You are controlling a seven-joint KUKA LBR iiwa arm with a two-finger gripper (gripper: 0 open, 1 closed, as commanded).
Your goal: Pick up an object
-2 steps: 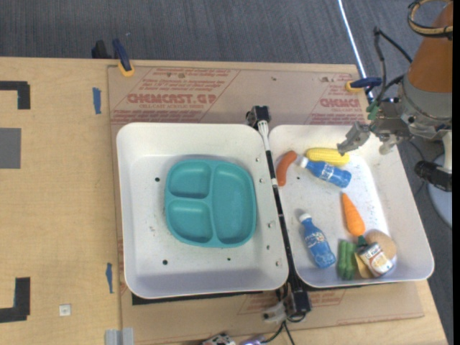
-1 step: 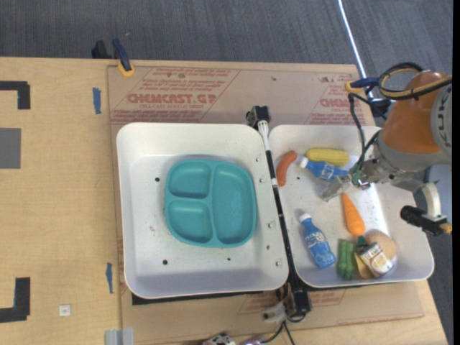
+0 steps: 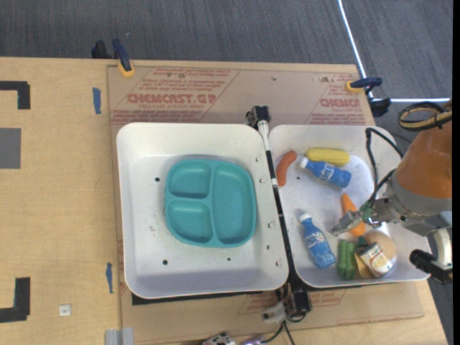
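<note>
The right bin (image 3: 316, 136) holds several small items: a yellow corn cob (image 3: 327, 155), a blue bottle (image 3: 328, 172), a red-orange sausage (image 3: 286, 167), a second blue bottle (image 3: 316, 241), a green vegetable (image 3: 346, 259), a labelled jar (image 3: 375, 259) and an orange carrot (image 3: 348, 203). My gripper (image 3: 353, 223) is low in the right part of this bin, just below the carrot and above the green vegetable and jar. The wrist covers part of the pile there.
The left bin (image 3: 136, 192) holds a teal divided plate (image 3: 210, 201). A black clamp (image 3: 257, 115) sits at the top of the wall between the bins. Cables (image 3: 374, 149) hang near the arm's orange band (image 3: 431, 165) at the right.
</note>
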